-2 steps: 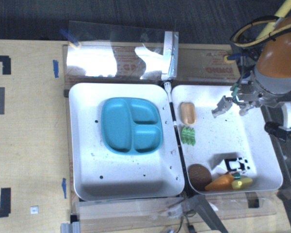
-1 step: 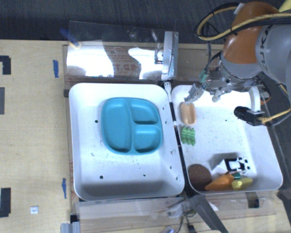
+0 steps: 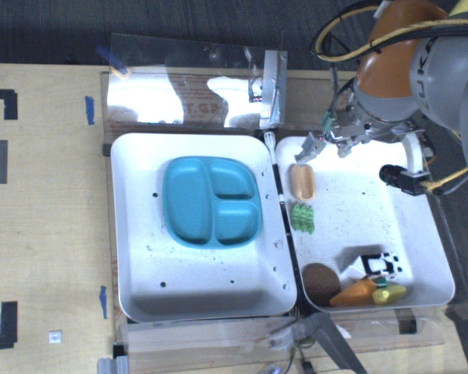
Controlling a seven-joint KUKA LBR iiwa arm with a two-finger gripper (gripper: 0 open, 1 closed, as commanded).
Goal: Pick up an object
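Note:
My gripper (image 3: 326, 145) hangs over the far left corner of the right bin (image 3: 421, 232), its two fingers spread apart and open with nothing between them. Just below its left finger (image 3: 307, 149) lies a tan bun-shaped piece (image 3: 301, 182), apart from it. A green ridged piece (image 3: 303, 218) lies below the bun. Along the near edge of the same bin sit a brown round object (image 3: 320, 280), an orange carrot (image 3: 355, 291), a small yellow piece (image 3: 388, 293) and a black-and-white object (image 3: 378, 265).
The left bin (image 3: 132, 271) holds a blue divided plate (image 3: 213, 201). A clear plastic sheet (image 3: 187, 92) stands behind the bins. The grey arm with its orange band (image 3: 398, 22) reaches in from the upper right, with cables looping over it.

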